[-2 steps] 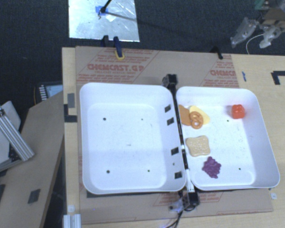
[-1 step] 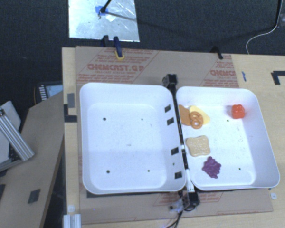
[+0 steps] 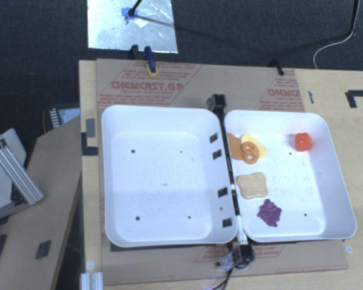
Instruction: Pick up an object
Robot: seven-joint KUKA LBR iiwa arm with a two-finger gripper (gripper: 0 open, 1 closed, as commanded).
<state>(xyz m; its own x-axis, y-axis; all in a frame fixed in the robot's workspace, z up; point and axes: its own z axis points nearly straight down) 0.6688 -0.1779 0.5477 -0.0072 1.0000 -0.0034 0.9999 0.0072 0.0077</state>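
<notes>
Right bin point(image 3: 342, 189), contents, near to far:
- Purple grape cluster point(image 3: 270, 212), at 6 o'clock of the group, lying apart from the rest.
- Tan bread slice point(image 3: 252, 185), just beyond, close to the divider point(image 3: 228, 168).
- Orange ring point(image 3: 249, 152) on yellow and orange flat pieces, at 11 o'clock, overlapping.
- Red block point(image 3: 302, 141), at 2 o'clock, well apart from all else.

Left bin point(image 3: 109, 162): bare white floor.

Recommended pick, by judgement: the red block, isolated and chunky; descend vertically, centred, away from the walls. The overlapping ring pile risks a poor grasp.

Arm pose and pincer state: cannot tell from this view.
</notes>
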